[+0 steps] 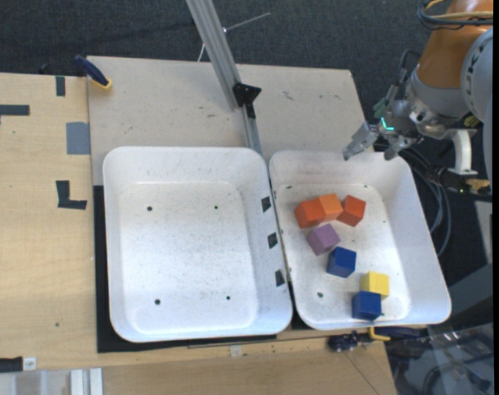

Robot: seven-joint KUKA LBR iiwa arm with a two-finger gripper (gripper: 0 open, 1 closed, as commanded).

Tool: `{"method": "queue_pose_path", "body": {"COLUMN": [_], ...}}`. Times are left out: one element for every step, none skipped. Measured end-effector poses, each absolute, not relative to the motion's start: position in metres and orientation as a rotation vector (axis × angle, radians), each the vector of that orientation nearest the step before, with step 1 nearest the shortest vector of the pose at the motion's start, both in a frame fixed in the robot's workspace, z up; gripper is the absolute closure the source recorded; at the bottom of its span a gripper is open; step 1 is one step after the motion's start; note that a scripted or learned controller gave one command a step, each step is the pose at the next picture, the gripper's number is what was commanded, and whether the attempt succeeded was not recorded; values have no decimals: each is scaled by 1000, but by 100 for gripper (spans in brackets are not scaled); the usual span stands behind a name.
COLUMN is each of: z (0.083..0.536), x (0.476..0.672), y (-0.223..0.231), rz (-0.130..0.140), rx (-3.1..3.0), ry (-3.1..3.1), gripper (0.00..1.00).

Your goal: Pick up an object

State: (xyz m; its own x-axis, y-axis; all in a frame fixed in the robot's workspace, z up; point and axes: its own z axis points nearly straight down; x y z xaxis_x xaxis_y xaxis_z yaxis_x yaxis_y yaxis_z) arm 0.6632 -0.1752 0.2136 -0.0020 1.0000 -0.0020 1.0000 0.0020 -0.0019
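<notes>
In right bin (414, 220): six blocks (341, 262).

Grey arm with orange band seen at upper right, claw (370, 145) angled down-left, fingers spread, nothing held between.

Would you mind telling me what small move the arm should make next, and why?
Probably bring the gripper forward and down over the orange block. The gripper sits at the right bin's far rim, holding nothing, while all the blocks lie inside that bin, and the orange ones are nearest to it.
</notes>
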Motion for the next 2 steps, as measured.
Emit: {"method": "queue_pose_path", "body": {"z": [150,95], "x": [665,664], "y": [-170,-169], "rz": [-7,-8], "rx": [2221,2221], "ry": [2228,2228], "gripper": [0,0]}}
